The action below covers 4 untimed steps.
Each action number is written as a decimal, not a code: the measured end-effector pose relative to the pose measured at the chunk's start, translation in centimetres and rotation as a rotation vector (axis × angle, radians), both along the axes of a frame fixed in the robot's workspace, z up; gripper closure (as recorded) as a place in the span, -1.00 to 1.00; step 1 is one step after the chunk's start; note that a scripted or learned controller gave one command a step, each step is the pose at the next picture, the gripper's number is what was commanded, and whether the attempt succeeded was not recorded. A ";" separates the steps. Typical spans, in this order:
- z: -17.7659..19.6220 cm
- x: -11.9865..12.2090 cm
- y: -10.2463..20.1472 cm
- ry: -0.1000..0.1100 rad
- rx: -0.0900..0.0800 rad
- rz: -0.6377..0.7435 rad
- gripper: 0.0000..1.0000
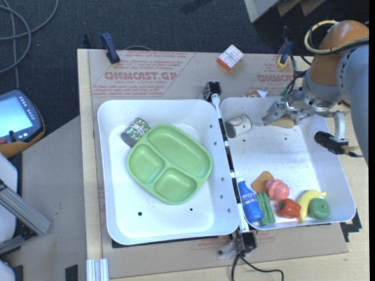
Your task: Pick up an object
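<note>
Your arm (345,57) reaches in over the right bin (328,163), whose near corner holds a cluster of toy food, and the left bin (111,157) carries a green tray (170,163). The claw (280,111) hovers at the bin's far end; you cannot tell how far open it is or whether it grips anything. Just left lies a small can (238,123), probably light, stiff and apt to roll, so take it across its round body.
</note>
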<state>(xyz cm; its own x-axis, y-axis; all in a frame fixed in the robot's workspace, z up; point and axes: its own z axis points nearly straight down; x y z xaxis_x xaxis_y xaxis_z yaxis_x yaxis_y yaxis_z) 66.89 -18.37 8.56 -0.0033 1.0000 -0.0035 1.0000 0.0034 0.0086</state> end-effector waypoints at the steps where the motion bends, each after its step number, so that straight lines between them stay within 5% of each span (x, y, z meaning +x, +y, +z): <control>1: 9.5 -1.5 -0.7 0.000 0.000 -0.004 -1.00; 2: 2.1 -2.8 8.0 0.018 0.002 0.003 -1.00; 3: 4.7 -12.4 1.7 0.015 0.004 -0.013 -1.00; 4: 1.0 -18.7 8.8 0.008 0.001 -0.004 -1.00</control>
